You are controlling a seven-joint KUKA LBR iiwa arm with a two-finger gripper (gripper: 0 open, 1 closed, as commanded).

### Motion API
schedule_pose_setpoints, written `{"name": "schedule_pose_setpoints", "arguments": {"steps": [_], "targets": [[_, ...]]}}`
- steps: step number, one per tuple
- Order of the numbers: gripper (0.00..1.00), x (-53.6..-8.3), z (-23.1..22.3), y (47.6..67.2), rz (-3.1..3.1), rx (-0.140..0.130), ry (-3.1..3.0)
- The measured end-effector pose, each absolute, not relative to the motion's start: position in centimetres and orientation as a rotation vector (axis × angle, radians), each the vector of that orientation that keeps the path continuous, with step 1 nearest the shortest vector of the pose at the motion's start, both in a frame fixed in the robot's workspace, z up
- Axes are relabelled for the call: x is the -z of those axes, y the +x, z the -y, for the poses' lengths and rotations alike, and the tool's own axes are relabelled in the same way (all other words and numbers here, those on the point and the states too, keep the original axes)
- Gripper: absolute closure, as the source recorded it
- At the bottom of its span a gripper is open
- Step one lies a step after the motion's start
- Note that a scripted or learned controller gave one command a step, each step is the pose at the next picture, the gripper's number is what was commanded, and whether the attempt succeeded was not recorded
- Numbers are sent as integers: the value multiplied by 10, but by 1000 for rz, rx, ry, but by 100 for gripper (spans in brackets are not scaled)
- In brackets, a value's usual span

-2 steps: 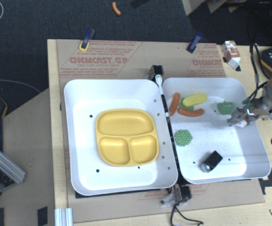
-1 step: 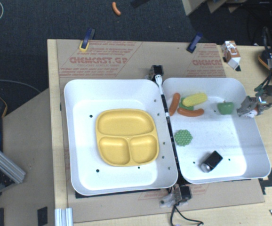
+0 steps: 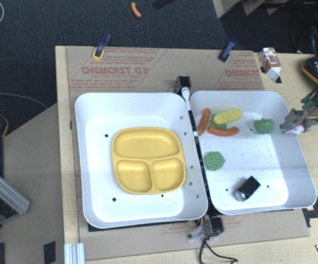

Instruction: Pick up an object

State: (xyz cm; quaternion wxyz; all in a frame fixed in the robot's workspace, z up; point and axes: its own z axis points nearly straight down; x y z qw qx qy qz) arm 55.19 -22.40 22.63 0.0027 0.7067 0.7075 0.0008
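Grey gripper (image 3: 297, 123): it sits at the right rim of the right bin (image 3: 291, 175), low and near the wall. I see nothing between its tips, and how far it is parted I cannot tell at this size and blur.
Nearest thing: a green block (image 3: 264, 126) lies just beside the gripper, toward the bin's middle, apart from it and not touching.
Next out: a corn cob (image 3: 227, 115), further from the gripper along the same far strip of the bin, resting against an orange sausage (image 3: 223, 131) below it.
Beyond that: a second orange sausage (image 3: 203, 121), nearly upright in the view, close to the divider between the bins.
Toward the near side: a round green ball (image 3: 214, 160) by the divider, and a black and grey block (image 3: 247, 187), well apart from the gripper.
Farthest: a yellow divided plate (image 3: 148, 159) in the left bin (image 3: 93, 120).
Likely target: the green block, judging by closeness alone.
Risk one: the gripper is so near the bin wall that a descent there could strike the rim.
Risk two: a small block may be nudged aside by one tip and slide on the smooth floor.
Risk three: corn and sausage touch, so a grab there could catch both or neither.
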Motion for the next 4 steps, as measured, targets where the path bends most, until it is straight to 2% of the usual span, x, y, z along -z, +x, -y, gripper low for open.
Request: {"name": "schedule_pose_setpoints", "arguments": {"steps": [1,2,3,4], "targets": [[100,-217,182,528,-2228,0,2221],[100,-226,130,515,-2230,-2,2218],[100,-235,86,485,-2230,-1,2220],[100,-234,80,485,-2225,1,2222]]}}
